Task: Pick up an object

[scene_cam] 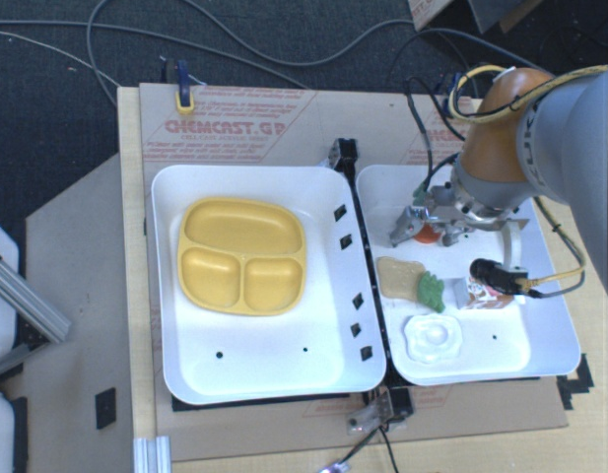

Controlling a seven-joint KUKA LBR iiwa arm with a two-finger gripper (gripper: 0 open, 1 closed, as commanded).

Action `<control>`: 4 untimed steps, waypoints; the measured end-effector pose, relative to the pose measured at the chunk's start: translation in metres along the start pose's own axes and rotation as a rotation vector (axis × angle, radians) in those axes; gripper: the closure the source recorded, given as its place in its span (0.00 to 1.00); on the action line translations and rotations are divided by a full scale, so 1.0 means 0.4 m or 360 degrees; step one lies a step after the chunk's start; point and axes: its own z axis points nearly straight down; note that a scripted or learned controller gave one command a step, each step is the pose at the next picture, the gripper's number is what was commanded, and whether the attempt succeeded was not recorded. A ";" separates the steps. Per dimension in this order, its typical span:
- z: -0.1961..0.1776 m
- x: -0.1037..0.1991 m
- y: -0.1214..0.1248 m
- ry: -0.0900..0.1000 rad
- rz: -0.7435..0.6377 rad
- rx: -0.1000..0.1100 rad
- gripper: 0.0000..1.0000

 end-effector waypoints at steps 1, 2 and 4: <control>0.004 0.001 0.000 -0.0001 0.0001 -0.0007 0.00; -0.024 0.001 0.002 -0.0001 0.0001 -0.0010 1.00; -0.296 0.029 0.046 -0.0005 -0.0004 -0.0025 1.00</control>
